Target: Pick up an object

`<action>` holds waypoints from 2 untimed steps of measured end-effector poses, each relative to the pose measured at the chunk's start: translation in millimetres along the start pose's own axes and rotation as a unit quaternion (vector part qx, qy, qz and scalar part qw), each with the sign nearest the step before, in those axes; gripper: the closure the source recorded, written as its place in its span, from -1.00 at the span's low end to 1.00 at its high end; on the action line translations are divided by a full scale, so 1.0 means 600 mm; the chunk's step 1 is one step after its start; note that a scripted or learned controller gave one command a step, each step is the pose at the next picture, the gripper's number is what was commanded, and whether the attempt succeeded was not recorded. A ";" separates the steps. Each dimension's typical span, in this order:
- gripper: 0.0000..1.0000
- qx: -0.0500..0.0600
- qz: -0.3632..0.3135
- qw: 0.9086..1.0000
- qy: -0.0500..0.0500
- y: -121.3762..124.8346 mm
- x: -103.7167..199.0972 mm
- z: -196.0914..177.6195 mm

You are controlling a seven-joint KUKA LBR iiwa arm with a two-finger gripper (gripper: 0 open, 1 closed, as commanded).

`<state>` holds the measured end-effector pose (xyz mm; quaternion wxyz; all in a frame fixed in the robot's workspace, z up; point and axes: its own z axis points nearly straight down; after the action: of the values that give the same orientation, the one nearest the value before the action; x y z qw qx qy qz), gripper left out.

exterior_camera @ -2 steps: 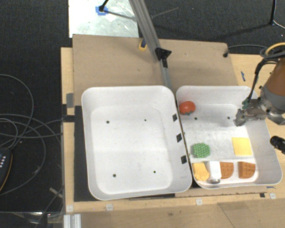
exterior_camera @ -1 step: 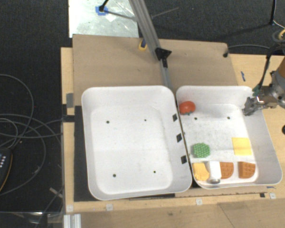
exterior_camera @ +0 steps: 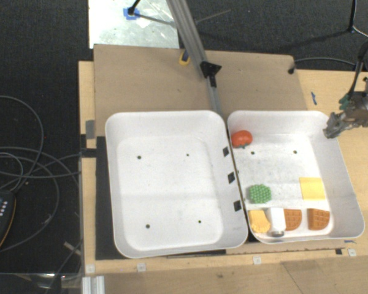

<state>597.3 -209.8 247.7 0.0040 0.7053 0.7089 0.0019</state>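
White bins side by side on tabletop (exterior_camera: 264, 78). Right bin (exterior_camera: 331, 141) holds red tomato-like piece (exterior_camera: 241, 138) upper left, green studded ball (exterior_camera: 259, 193), yellow block (exterior_camera: 311, 188), orange waffle pieces (exterior_camera: 318, 218) along lower edge. End effector (exterior_camera: 338, 122) at bin's upper right rim; finger state: cannot tell.

My two bins are plain white: the left bin (exterior_camera: 165, 182) dotted with small dark specks, the right bin (exterior_camera: 340, 164) the same. At twelve o'clock in the right bin sits a red-orange tomato (exterior_camera: 241, 138). Toward six o'clock, a green bumpy ball (exterior_camera: 259, 193), a flat yellow block (exterior_camera: 311, 188), two orange waffle-patterned pieces (exterior_camera: 318, 218), a pale orange piece (exterior_camera: 259, 220) and a white cylinder (exterior_camera: 277, 219). My claw (exterior_camera: 337, 125) is dull grey. The tabletop (exterior_camera: 147, 81) is tan, the floor (exterior_camera: 37, 54) dark carpet.
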 end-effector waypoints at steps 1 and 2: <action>1.00 0.003 -0.002 1.000 0.002 -0.009 0.083 -0.011; 1.00 0.003 -0.003 1.000 0.003 -0.023 0.179 -0.018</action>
<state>582.8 -102.5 258.0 -0.0004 0.7032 0.7110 0.0013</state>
